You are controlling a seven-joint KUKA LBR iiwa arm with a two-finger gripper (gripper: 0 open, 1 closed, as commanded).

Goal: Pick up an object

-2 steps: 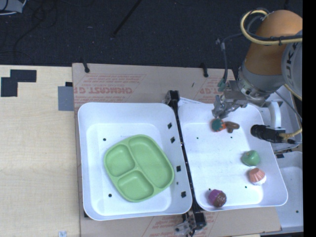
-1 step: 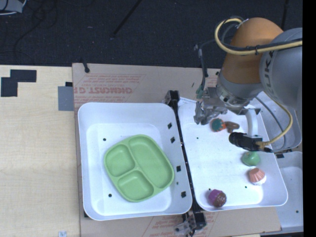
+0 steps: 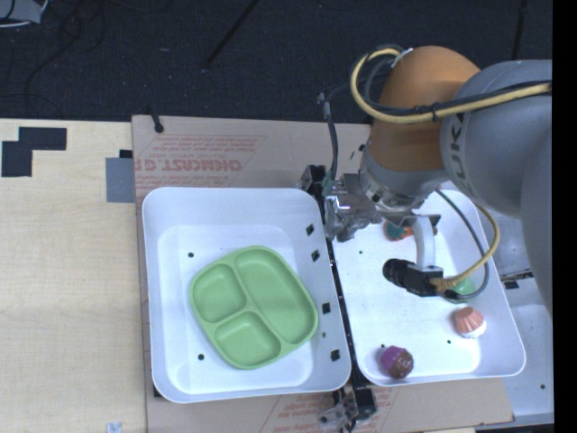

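- End effector point(image 3: 350, 213): whether open or closed cannot be told; nothing seen held.
- Bin point(image 3: 500, 354) lies beneath it.
- Orange item point(image 3: 397, 232): just right of the end effector, partly hidden; judged the nearest candidate.
- Cupcake point(image 3: 467, 321) and purple ball point(image 3: 395, 361): well apart from it, nearer the camera; both roundish, no long axis.

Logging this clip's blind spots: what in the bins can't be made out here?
Camera view.
- Orange item: mostly under the arm, kind unclear.
- Green item: a sliver shows, the arm covers the rest.
- Right bin: far corner behind the arm.
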